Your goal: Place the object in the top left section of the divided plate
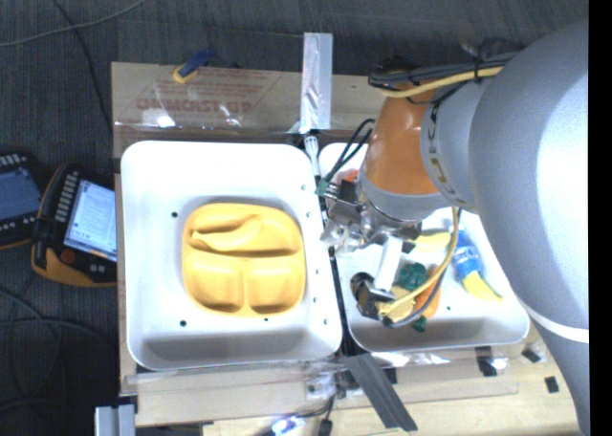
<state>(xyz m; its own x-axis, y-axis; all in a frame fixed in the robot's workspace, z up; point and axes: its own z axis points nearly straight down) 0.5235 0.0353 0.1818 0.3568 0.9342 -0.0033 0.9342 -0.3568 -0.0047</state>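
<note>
The claw (375,245) is being held low over the left part of the right bin (502,321), just under the arm's orange band. Whether it is spread or pressed together cannot be told, because it is being hidden by the wrist above it. Nothing is being shown pinched in it, so the object is being judged as not yet picked and as lying among the things in that bin.

The step in hand is being read as the pick. For it to be done well, one thing is to be singled out and the claw centred over it before closing, so that a neighbour is not being dragged along. The lift is to be taken clear of both bin walls before the arm is carried left. The release is to be made low over the top left section, so that the object is not being bounced over a ridge into another section.

In the right bin, a green thing (413,276) is lying just beside the claw, and a blue and yellow thing (469,267) is lying further right, near it. In the left bin (153,176), the yellow plate (247,257) is sitting near the middle, well apart from the walls.
</note>
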